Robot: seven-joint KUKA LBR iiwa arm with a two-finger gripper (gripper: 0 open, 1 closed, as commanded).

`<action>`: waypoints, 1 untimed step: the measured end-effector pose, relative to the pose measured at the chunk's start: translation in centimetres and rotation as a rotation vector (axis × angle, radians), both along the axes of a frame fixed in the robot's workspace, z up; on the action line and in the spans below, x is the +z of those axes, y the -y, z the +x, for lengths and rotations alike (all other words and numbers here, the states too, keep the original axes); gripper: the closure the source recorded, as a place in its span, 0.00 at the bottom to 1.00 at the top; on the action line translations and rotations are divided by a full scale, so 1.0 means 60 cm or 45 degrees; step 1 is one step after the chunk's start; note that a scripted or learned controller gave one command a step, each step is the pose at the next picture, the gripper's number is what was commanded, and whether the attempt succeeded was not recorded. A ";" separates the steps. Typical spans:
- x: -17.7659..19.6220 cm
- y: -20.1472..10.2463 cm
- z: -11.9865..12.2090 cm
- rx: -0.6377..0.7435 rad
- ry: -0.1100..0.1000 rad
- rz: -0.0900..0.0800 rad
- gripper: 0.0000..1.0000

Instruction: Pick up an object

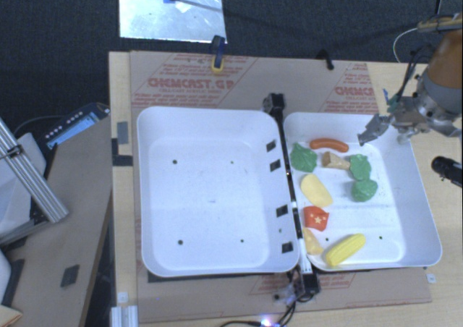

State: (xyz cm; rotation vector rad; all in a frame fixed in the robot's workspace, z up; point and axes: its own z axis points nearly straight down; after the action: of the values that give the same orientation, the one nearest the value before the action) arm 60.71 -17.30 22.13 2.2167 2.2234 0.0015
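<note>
1. Hanging over the far right corner of the right shallow white plastic bin (427, 235), the grey two-finger gripper (374, 132) sat at the end of the grey arm with its orange band (445, 65), which reached in from the right side of the camera view.
2. Whether its fingers were spread or pressed together could not be told at this size; nothing showed between them.
3. Just left of the gripper and a little nearer the camera lay the orange-red toy sausage (328, 145).
4. Beside the sausage's left end, further from the gripper, sat a green leafy toy vegetable (303, 158).
5. Below the gripper, toward the camera, lay a green toy broccoli with a tan stalk (354, 165), and just beyond it another rounded green toy vegetable (364, 189).
6. Further off to the lower left lay a pale yellow oval toy (315, 189), then a small red toy with a yellow star mark (315, 218).
7. Farthest from the gripper, near the bin's front rim, rested a yellow toy corn cob (344, 249).
8. Well to the gripper's left stood the left shallow white plastic bin (210, 188), touching the right bin along a dark divider (286, 173).
</note>
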 end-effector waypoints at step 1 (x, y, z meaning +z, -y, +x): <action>-0.236 -0.096 -0.054 0.004 -0.012 0.007 0.00</action>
State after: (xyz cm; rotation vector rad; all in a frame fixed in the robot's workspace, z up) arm 57.49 -11.51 7.99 2.2203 2.2345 -0.0027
